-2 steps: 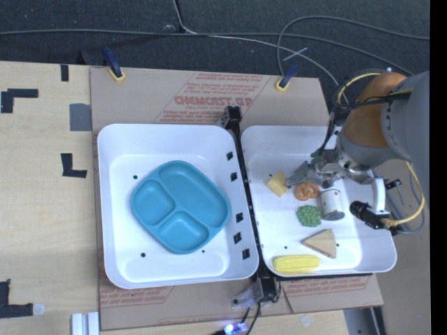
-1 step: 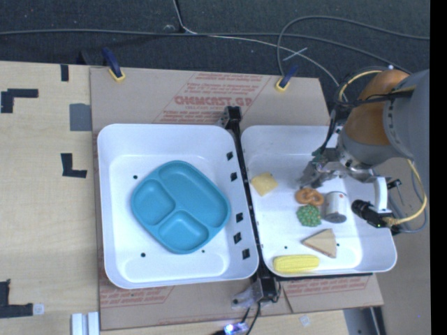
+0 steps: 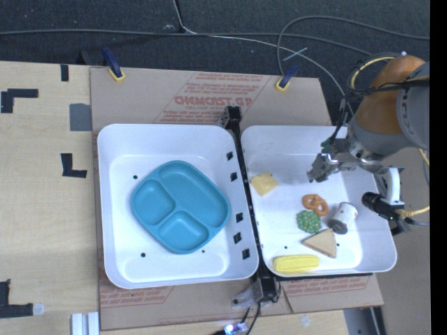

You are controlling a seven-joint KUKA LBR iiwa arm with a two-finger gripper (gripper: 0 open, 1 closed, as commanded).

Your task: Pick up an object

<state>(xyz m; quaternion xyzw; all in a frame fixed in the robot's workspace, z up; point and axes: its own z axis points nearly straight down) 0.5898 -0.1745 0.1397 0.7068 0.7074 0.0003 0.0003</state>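
Observation:
The right bin (image 3: pixel 279 145) holds several small items: a pale yellow cheese chunk (image 3: pixel 263 183), a brown pretzel (image 3: pixel 315 203), a green broccoli-like piece (image 3: pixel 308 221), a small grey-white cylinder (image 3: pixel 342 217), a tan sandwich wedge (image 3: pixel 322 243) and a yellow corn cob (image 3: pixel 295 262). My gripper (image 3: pixel 323 167) hangs over the upper right part of that bin, above and slightly right of the pretzel. Nothing shows between its fingers. How far apart the fingers stand is too small to read.
The left bin (image 3: pixel 119 145) holds a blue three-compartment plate (image 3: pixel 180 206). A black divider (image 3: pixel 241 187) runs between the bins. Cables (image 3: pixel 307 54) trail across the dark back area. The bins rest on cardboard (image 3: pixel 209 96) clamped at the back.

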